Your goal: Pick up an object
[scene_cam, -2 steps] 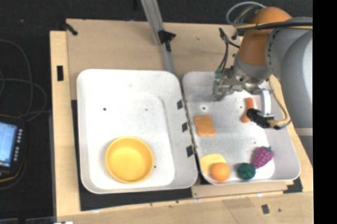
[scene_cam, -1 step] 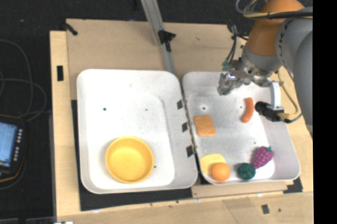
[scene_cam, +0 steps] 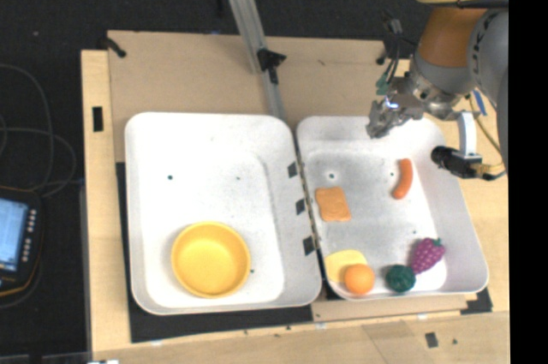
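Observation:
My gripper (scene_cam: 379, 128) hangs over the far edge of the right bin (scene_cam: 454, 221), with nothing visible between its fingers. In that bin lie an orange sausage-shaped piece (scene_cam: 402, 179) near the right wall, a tan bread slice (scene_cam: 332, 204) at the left, and along the front a pale yellow piece (scene_cam: 344, 261), an orange ball (scene_cam: 359, 278), a dark green piece (scene_cam: 399, 277) and a purple grape bunch (scene_cam: 426, 253). The sausage piece is the nearest thing to the gripper, below and to its right.
The left bin (scene_cam: 205, 148) holds a yellow bowl (scene_cam: 211, 258) at its front. A slanted metal pole (scene_cam: 244, 11) rises behind the bins near their shared wall. Clips (scene_cam: 302, 206) sit on the divide between the bins.

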`<state>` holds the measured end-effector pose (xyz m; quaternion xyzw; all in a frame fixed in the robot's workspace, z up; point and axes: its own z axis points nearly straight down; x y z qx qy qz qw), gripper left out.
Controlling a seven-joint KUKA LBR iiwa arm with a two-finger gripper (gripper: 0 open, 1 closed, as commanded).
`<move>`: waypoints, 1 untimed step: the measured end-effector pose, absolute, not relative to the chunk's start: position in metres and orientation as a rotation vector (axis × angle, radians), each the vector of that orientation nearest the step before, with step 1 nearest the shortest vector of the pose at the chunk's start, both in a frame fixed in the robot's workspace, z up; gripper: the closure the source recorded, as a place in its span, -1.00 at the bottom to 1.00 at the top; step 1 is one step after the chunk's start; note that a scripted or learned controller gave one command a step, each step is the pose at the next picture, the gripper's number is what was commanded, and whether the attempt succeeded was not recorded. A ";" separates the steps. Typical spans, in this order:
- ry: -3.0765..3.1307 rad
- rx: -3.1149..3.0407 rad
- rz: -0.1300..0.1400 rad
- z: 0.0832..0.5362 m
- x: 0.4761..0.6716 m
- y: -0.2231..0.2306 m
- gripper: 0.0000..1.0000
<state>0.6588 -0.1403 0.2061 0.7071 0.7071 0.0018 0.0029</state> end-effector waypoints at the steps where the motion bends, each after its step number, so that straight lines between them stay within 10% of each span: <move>1: 2.220 2.215 0.006 0.251 0.660 -0.142 1.00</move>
